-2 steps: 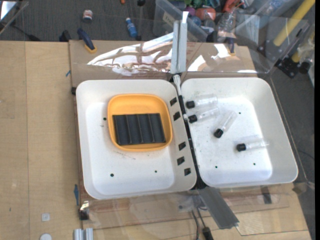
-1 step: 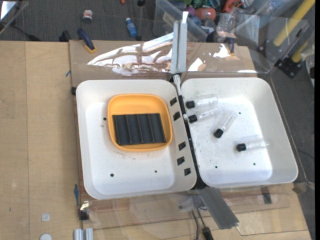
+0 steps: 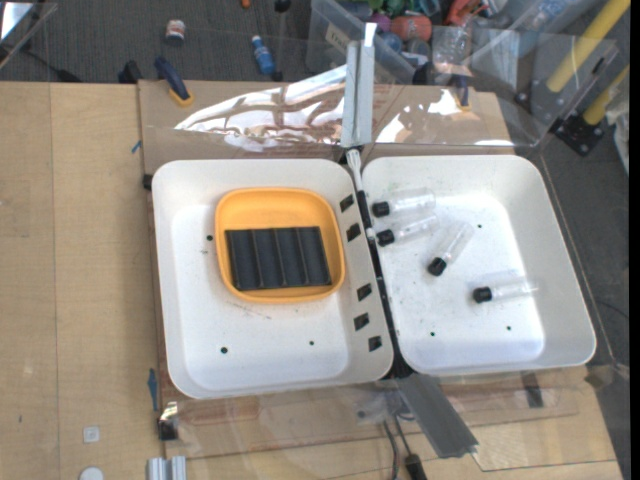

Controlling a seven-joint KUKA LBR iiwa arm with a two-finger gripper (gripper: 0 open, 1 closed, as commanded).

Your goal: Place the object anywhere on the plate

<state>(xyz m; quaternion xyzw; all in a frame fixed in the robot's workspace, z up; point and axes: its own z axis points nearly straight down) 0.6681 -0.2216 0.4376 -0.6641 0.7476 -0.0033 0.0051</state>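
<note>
The clear tubes with black caps, four of them, lay in the right bin [image 3: 545,258], and we could not say which one was the task's object. Two lay near the bin's left wall, almost parallel, caps toward the divider: the upper tube [image 3: 408,205] and just below it the second tube [image 3: 408,231]. A third tube [image 3: 450,249] lay tilted near the middle of the bin, cap at its lower end. The fourth tube [image 3: 506,290] lay apart from the others toward the lower right, cap to the left. None touched another as far as we could see.

The orange plate [image 3: 280,204] sat in the left bin [image 3: 185,298], well apart from all four tubes, with the bins' shared wall between. On the plate lay a black ribbed insert [image 3: 278,257] covering most of its floor. A row of small black tabs [image 3: 362,293] ran along the divider.

Of the gripper's state we could tell nothing.

Behind the bins we saw crinkled plastic sheet [image 3: 285,118], a metal upright [image 3: 358,83] and a clear tote of coloured toys [image 3: 420,8].
</note>
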